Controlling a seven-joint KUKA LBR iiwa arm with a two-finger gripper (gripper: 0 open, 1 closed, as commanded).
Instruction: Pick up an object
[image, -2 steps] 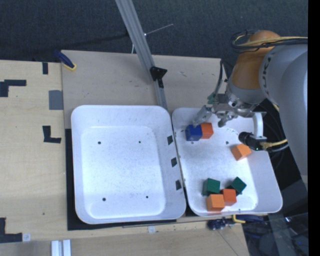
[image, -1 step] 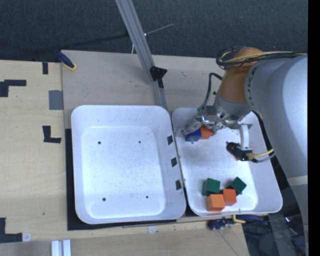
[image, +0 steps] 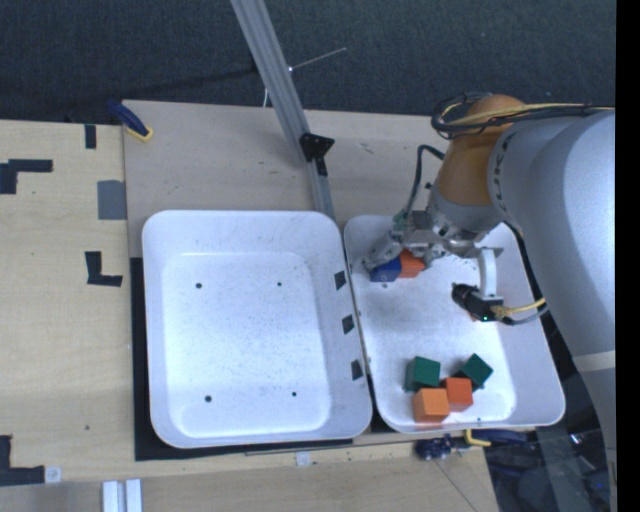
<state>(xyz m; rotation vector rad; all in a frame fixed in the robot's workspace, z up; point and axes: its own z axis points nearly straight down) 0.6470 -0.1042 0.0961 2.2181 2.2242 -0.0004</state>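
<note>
Claw (image: 400, 262) is seen low in the right bin (image: 530, 345), up by the far end, clamped on an orange block (image: 412, 266) with a blue block (image: 384, 270) tucked right beside it.

No text, label, brand, number or sign can be read.

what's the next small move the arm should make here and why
Probably a short, straight lift to test the grasp. The tool sits low at the far end of the right bin, right at a blue block and an orange block; whether either is gripped can't be told.
</note>
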